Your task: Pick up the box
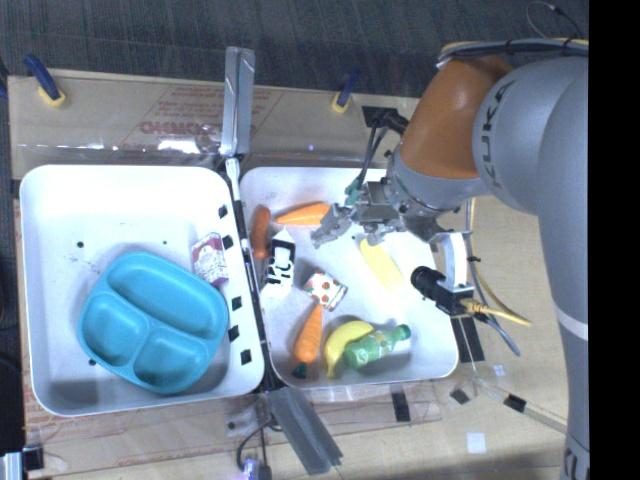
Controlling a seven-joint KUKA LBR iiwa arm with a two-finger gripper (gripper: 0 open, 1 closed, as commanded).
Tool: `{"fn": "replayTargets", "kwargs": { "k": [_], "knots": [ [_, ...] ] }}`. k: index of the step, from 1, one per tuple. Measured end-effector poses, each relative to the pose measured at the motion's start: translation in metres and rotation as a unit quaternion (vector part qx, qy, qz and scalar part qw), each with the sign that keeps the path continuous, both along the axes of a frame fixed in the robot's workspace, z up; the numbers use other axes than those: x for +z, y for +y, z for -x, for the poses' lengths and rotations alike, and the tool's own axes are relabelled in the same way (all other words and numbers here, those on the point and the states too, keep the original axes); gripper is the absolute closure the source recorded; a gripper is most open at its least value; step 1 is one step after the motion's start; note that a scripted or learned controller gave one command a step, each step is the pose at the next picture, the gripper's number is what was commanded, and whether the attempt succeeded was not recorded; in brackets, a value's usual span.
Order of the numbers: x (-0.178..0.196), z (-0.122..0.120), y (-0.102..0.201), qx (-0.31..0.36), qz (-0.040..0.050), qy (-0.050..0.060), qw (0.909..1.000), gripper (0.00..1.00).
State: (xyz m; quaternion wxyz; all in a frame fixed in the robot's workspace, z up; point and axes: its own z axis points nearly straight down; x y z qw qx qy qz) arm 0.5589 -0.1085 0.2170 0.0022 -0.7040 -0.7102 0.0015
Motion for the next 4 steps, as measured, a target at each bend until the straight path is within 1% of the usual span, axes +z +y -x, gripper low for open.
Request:
{"fn": "replayTargets", "kwargs": {
  "k": [1, 2, 3, 4],
  "knots": [
    [0.030, 0.013, -0.007, -0.001, 0.0004, -0.002, 1.0000, 0.00],
    [-0.027, -0.039, 0.058, -0.003, 0.0011, 0.000, 1.0000, 0.00],
    [-0.098, -0.004, 0.159, 0.011, 0.0094, -0.009, 0.9999, 0.00],
    [-0.098, -0.004, 0.159, 0.011, 0.0094, -0.009, 0.9999, 0.00]
  ]
}}
